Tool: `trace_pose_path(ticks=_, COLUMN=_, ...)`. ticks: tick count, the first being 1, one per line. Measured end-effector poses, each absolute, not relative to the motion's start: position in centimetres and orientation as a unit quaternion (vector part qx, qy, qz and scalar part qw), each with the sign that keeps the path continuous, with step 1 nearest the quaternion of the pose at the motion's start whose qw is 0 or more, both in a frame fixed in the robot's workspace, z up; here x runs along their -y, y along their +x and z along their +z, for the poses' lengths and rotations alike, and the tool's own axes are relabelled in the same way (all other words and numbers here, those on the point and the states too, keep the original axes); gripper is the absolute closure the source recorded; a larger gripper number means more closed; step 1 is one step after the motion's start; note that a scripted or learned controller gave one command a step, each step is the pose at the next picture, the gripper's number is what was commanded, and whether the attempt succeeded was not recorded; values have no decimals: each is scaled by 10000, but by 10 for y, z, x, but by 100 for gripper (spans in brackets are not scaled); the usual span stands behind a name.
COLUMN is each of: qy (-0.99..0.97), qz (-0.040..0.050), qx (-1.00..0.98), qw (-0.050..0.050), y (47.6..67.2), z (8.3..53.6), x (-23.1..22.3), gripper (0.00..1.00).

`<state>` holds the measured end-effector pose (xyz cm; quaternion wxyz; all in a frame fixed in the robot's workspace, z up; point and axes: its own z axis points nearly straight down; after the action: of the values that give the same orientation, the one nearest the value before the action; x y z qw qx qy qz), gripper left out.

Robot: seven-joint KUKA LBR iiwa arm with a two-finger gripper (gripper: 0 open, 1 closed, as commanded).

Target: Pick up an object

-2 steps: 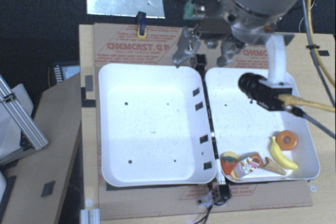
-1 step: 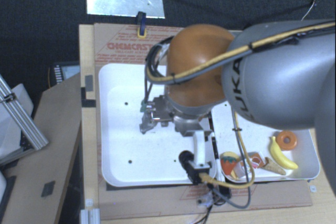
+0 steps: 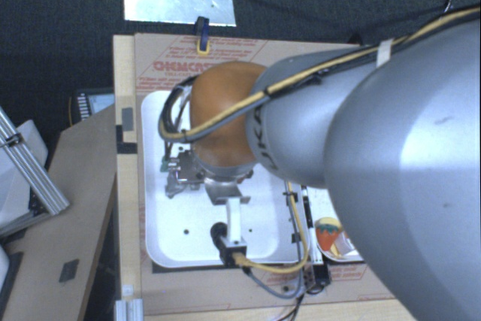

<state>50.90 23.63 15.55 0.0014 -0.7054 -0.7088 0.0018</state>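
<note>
Positioning over a bin is judged to be the step in hand. The gripper (image 3: 183, 178) hangs low above the left bin (image 3: 161, 237), toward that bin's left wall. The orange band (image 3: 222, 113) and the grey arm (image 3: 361, 124) sit directly above it and cover much of both bins.

Tool state: the wrist body hides the working end from the camera, so it cannot be told whether the tool is released, clenched or grasping anything.

Object location: one candidate can be made out, an orange-and-red item (image 3: 329, 234) lying in the right bin (image 3: 319, 203). It is close to the wall nearest the left bin and well apart from the gripper. The visible floor of the left bin is bare white with a few small dark specks. What lies under the wrist is hidden.

Judgement: the task stands at the approach stage, and no lift is confirmed.

- If a target sits beneath the wrist, the next move calls for a vertical descent, a closure and a straight lift.
- If the orange-and-red item is the target, the arm must first rise, cross the dividing walls and align above the item. The nearby wall leaves little clearance on that side.
</note>
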Motion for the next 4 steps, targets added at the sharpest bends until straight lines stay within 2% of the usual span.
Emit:
trace_pose_path(ticks=1, qy=-7074, qz=-1, qx=7068, qw=9, y=510, z=171, x=-234, gripper=100)
trace_pose_path(ticks=2, qy=-7077, qz=-39, qx=7065, qw=-23, y=575, z=214, x=-234, gripper=100)
trace_pose_path(ticks=3, qy=-7049, qz=7, qx=7093, qw=18, y=483, z=244, x=-236, gripper=100)
trace_pose_path(ticks=4, qy=-7071, qz=37, qx=7071, qw=14, y=492, z=130, x=-233, gripper=100)
